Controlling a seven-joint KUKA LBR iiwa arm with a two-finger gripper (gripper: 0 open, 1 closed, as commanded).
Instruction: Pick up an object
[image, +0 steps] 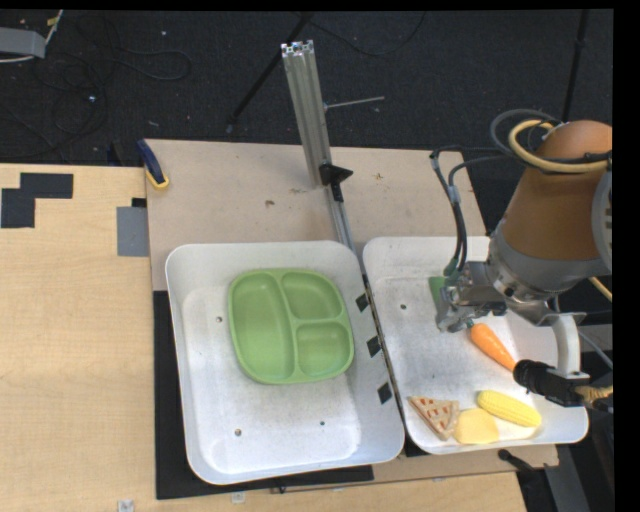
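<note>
Evidently no pick is completed yet. The end effector (462, 312) sits low in the right bin (400, 330), just at 10 o'clock of the carrot (492, 344); whether it is open or closed cannot be told, and nothing shows gripped. Corn (510, 408), a yellow piece (477, 428) and a pizza slice (434, 413) lie at the bin's 5 o'clock corner. The green divided plate (291, 326) rests in the left bin (200, 400). Grasp and lift remain.
</note>
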